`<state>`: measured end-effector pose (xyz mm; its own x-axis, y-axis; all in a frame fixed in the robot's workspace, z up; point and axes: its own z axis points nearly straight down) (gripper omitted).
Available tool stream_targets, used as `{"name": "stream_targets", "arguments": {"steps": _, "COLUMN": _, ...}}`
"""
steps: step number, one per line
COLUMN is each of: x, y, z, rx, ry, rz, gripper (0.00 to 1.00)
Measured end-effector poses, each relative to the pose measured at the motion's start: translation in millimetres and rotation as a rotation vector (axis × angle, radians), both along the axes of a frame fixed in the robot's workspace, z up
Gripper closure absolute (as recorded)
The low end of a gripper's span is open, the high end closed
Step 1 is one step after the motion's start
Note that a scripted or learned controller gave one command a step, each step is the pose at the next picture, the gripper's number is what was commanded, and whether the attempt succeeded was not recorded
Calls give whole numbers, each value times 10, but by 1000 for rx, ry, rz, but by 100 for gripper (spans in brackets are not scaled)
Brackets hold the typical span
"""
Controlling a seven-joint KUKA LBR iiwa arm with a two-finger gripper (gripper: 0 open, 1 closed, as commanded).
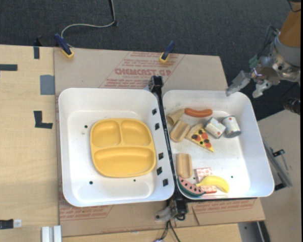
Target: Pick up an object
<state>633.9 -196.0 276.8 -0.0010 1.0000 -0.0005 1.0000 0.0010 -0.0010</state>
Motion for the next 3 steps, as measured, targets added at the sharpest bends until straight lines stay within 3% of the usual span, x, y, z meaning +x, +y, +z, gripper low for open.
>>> {"name": "stream_targets", "arguments": {"steps": 1, "x": -338, "y": 250, "z": -1733, "rx": 2, "ry": 2, "rz": 0, "gripper": 0}}
{"name": "stream_targets", "arguments": {"steps": 2, "x": -1498, "y": 758, "z": -1907, "rx": 0, "ry": -2, "rz": -2, "gripper": 0}}
{"name": "stream_targets", "arguments": {"steps": 3, "x": -832, "y": 948, "z": -1904, "rx": -1, "ry": -7, "rz": 1, "gripper": 0}}
